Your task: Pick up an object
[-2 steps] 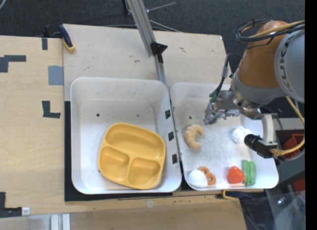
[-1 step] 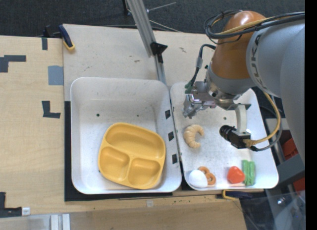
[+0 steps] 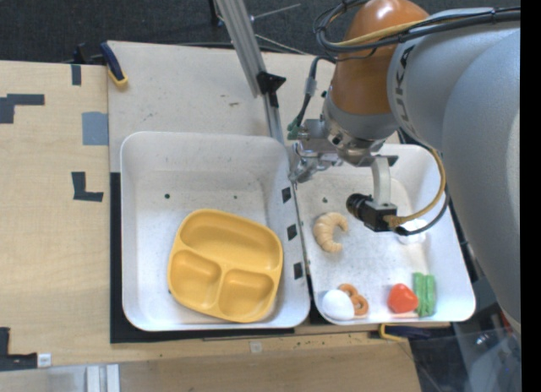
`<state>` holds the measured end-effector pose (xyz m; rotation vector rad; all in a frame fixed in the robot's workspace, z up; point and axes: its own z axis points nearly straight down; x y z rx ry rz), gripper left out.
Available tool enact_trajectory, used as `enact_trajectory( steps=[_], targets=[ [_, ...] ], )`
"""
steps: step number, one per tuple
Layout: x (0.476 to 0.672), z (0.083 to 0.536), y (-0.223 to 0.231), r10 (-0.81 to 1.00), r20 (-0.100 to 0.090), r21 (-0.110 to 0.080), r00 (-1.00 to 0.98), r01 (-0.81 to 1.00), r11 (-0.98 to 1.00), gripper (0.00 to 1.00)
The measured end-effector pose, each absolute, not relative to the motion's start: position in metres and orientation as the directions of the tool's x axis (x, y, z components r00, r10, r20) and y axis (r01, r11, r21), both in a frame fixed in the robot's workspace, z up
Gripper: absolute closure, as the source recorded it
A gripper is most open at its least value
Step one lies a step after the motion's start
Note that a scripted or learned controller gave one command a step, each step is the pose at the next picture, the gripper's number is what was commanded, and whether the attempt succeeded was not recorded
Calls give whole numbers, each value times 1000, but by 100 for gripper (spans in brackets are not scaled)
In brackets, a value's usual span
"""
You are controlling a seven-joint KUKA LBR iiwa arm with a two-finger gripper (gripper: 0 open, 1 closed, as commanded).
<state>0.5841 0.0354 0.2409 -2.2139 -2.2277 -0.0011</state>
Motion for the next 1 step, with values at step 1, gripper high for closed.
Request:
enact_trajectory(
  steps=[1],
  targets=[
    [610,230,91,1000,1,0,-7,1000,7,100]
  ],
)
